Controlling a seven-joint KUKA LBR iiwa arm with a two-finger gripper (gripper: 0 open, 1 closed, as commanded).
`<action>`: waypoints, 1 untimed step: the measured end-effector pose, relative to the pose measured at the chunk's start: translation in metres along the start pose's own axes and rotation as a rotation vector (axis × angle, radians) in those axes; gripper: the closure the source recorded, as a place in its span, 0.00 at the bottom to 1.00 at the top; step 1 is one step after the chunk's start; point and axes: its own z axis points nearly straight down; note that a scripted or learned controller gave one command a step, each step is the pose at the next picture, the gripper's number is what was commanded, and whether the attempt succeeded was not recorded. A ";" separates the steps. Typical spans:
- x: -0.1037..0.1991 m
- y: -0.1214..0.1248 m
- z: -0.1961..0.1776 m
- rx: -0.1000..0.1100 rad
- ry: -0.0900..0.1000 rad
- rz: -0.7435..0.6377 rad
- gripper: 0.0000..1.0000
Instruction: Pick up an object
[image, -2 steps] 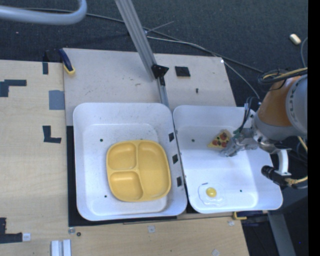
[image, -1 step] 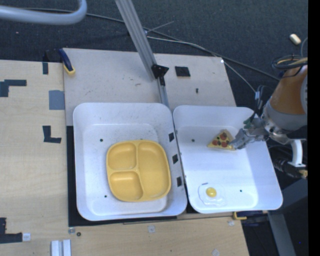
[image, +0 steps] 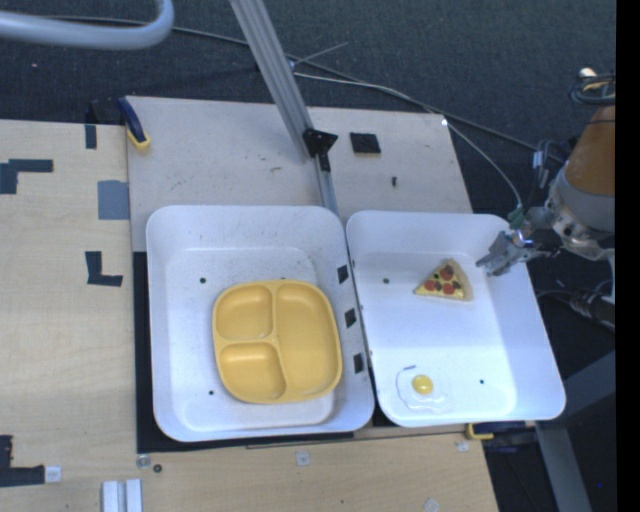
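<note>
A toy pizza slice (image: 445, 282) lies in the upper middle of the right bin (image: 520, 340). A toy fried egg (image: 421, 387) rests near that bin's front edge. A yellow divided plate (image: 277, 340) sits in the left bin (image: 180, 300). My gripper (image: 503, 253) hangs over the right bin's upper right part, just right of the pizza slice, with nothing visibly between its fingers. The arm's grey wrist and orange band (image: 590, 165) reach in from the right.
A slanted metal pole (image: 290, 85) crosses the bench behind the bins. A yellow-and-blue clamp (image: 133, 125) sits at the bench's back left corner. Cables run along the dark floor at the back right.
</note>
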 end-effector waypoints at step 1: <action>0.000 0.001 -0.053 0.000 0.000 0.000 1.00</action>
